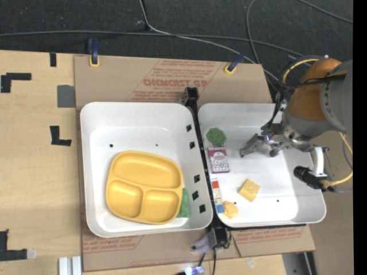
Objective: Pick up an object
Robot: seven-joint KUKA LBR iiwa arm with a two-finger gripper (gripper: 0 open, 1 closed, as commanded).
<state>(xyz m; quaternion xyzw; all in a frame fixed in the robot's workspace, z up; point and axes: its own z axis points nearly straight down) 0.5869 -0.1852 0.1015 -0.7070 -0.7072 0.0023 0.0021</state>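
Note:
My gripper (pixel 250 148) hangs over the right bin (pixel 287 213), its grey fingers spread open and pointing left with nothing between them. Left of it lies a small pink-and-white packet (pixel 218 159), and above that a green round leafy object (pixel 215 135). A yellow cheese-like wedge (pixel 249 189) rests below the gripper. A small yellow item (pixel 230 209) and a thin red, white and blue stick (pixel 216 189) lie along the bin's left wall.
The left bin (pixel 94 119) holds a yellow divided tray (pixel 144 186) with a green object (pixel 184 204) wedged at its right side. Both bins sit on brown cardboard (pixel 172 79). Cables run across the dark background at the top.

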